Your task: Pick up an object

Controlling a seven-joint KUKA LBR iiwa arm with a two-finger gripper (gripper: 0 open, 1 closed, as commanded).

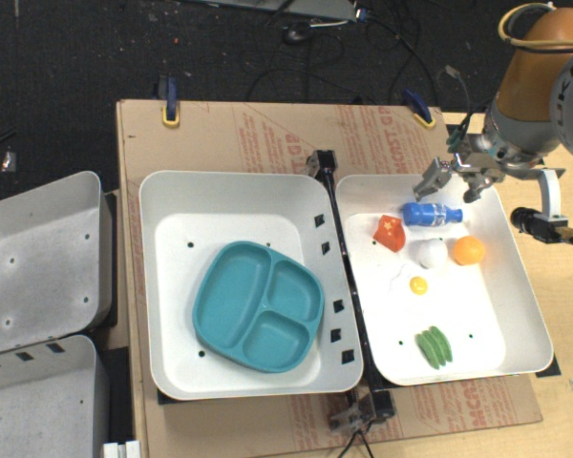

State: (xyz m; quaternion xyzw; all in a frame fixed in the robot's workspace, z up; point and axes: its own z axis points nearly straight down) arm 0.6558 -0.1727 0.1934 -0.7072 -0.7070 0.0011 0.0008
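**Gripper poised over blue bottle**

A small blue plastic bottle (432,216) lies on its side near the back of the right white bin (525,299), beside a red block (391,233). The two-finger gripper (454,181) hovers just above, fingers apparently spread, holding nothing.

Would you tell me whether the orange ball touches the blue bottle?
Apart: the camera view shows white bin floor between the orange ball and the blue bottle.

A teal divided tray (258,305) lies in a white bin (162,256); nearby sit a blue bottle (432,216), red piece (391,233), orange ball (468,250), yellow ball (418,285) and green pod (435,345).
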